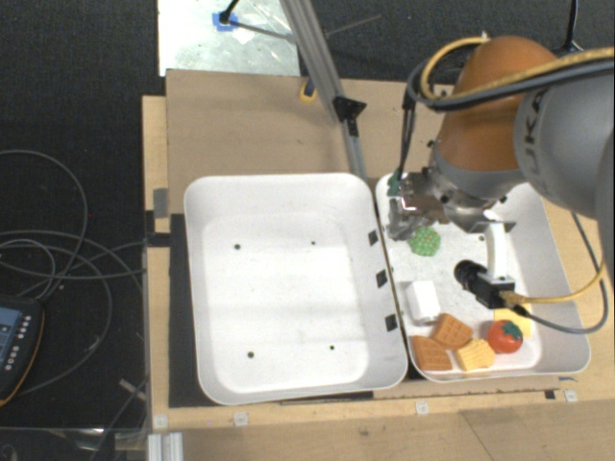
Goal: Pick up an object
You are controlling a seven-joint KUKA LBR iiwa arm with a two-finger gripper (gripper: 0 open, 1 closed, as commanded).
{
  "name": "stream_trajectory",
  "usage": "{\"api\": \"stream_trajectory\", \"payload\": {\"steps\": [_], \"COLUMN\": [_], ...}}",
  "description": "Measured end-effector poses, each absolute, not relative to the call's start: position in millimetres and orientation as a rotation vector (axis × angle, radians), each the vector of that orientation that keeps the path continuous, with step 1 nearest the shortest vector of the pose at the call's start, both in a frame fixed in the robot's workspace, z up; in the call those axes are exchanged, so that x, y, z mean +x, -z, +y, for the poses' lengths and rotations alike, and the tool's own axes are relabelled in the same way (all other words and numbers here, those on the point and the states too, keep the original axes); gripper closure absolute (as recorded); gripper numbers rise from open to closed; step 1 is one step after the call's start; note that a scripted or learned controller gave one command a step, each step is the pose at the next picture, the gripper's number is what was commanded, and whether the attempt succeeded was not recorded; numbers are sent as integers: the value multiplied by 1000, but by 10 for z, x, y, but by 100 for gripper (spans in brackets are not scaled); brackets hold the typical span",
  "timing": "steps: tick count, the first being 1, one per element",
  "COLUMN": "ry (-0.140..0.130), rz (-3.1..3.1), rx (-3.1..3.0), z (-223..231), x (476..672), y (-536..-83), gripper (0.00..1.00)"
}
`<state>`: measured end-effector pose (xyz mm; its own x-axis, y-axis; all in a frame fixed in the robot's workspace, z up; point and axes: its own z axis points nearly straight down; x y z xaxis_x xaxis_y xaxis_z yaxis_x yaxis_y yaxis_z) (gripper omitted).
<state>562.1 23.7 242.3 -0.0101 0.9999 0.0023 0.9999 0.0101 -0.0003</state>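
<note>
Jaws (408,221) low in your right bin (567,349), their state impossible to tell | green ball (425,243) just beside them | left bin (202,200) alongside.

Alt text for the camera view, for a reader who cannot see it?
A grey and orange arm's tool hangs low over the right bin, beside a green ball. Near the front of that bin lie a white block, waffle pieces and a tomato.

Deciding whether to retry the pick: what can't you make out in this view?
- Gripper fingers: small, dark, under the wrist; open or shut unclear.
- Green object: touching the gripper or merely beside it, unclear.
- Right bin far end: covered by the arm.
</note>
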Motion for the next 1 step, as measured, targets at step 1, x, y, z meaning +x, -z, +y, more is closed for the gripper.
{"api": "stream_trajectory", "payload": {"steps": [1], "ry": [1], "rz": [-2232], "rx": [-2208], "z": [766], "x": [5576], "y": [-2273], "gripper": [100]}}
